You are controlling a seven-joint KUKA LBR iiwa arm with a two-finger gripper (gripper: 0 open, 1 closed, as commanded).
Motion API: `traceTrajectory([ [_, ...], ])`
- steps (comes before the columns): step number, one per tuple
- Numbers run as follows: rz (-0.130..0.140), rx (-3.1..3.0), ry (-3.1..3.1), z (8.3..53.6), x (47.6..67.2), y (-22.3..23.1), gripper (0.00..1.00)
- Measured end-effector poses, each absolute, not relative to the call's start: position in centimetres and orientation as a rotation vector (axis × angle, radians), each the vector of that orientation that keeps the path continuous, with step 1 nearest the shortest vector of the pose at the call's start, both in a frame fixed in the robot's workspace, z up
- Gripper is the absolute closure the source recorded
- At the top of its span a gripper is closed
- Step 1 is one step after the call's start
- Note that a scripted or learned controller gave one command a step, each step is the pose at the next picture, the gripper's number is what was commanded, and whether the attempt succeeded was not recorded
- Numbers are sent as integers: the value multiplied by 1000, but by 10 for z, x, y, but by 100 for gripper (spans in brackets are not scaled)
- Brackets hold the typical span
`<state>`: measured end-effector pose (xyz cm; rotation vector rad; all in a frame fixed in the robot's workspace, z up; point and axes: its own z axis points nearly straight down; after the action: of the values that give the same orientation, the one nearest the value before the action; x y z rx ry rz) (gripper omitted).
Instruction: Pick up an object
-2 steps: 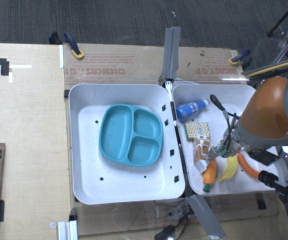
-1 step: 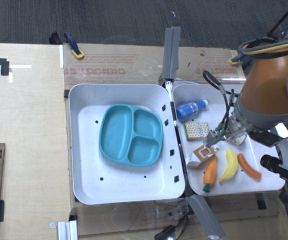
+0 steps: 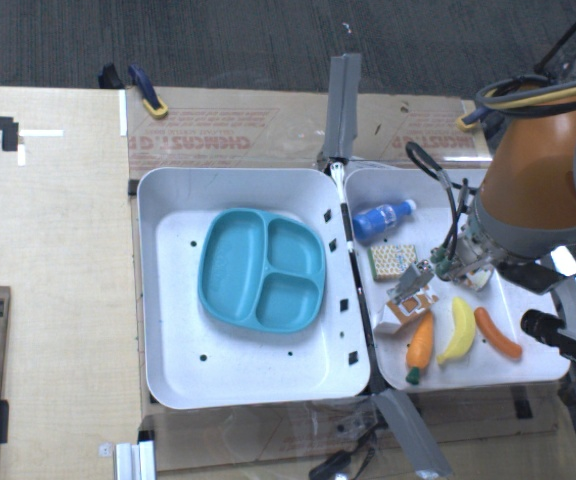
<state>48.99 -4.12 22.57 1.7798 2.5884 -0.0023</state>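
Gripper (image 3: 415, 286) low among banana (image 3: 458, 330), carrot (image 3: 420, 345), sponge (image 3: 392, 259), blue bottle (image 3: 379, 219), grip state unclear, divided plate (image 3: 263, 270) well apart.

divided plate (image 3: 263, 269) in left bin (image 3: 168, 368) | right of plate, in right bin (image 3: 543, 368): bottle (image 3: 381, 219), behind sponge (image 3: 393, 259) | carrot (image 3: 420, 343) right of plate, toward front | banana (image 3: 457, 330) just right of carrot | sausage (image 3: 497, 332) right of banana
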Motion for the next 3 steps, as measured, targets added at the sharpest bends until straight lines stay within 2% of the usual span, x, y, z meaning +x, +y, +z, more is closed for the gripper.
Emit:
traceTrajectory([
  [1,-4,1894,2509,137,477,-107,0],
  [2,-3,1777,2594,91,477,-102,0],
  [3,-3,1904,2499,191,510,-85,0],
])
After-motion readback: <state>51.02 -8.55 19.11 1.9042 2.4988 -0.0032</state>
